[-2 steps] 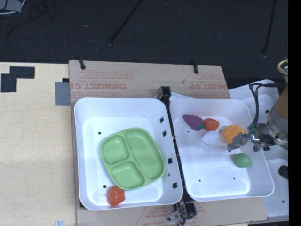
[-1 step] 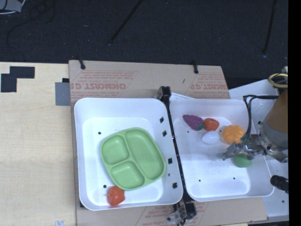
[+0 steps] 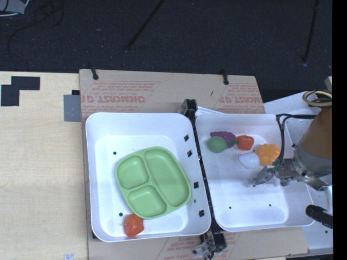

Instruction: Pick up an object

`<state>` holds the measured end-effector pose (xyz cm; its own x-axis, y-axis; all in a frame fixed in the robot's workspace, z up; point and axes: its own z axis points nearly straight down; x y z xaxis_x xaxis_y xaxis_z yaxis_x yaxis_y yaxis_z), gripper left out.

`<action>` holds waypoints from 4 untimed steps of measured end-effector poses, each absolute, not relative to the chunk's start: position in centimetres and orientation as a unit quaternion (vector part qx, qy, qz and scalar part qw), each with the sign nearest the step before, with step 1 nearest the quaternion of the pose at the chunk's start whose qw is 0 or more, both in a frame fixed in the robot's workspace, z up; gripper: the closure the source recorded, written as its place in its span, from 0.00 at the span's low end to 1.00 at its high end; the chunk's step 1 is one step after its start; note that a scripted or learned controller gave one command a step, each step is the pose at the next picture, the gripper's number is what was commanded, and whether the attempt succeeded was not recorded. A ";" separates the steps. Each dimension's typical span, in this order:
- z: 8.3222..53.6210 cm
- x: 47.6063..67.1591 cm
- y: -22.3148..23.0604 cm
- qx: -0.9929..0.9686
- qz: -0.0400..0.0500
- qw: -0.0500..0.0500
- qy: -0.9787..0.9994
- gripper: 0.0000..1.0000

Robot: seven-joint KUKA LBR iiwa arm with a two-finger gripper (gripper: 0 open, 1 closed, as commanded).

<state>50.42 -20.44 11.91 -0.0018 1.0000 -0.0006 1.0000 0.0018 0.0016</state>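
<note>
The tool (image 3: 265,176) hung with its fingers apart at 5 o'clock from the white egg (image 3: 249,160); closing there risked grasping nothing

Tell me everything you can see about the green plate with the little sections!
The green plate is a light green tray with rounded corners and three compartments: one long, two smaller. It looks like smooth plastic. It lies flat, turned at a slant, on the floor of the left white bin, nearer the bin's front. Nothing sits in its compartments. A small red-orange object lies just off its front corner; whether they touch is unclear.
</note>
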 end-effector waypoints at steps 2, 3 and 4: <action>18.8 50.2 -20.9 0.707 0.000 0.001 0.707 1.00; 22.4 50.2 -21.0 0.707 0.000 0.001 0.708 1.00; 21.4 51.2 -15.6 0.706 0.000 -0.002 0.709 1.00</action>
<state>51.23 -15.63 21.38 -0.0044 1.0000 0.0029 1.0000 0.0044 -0.0031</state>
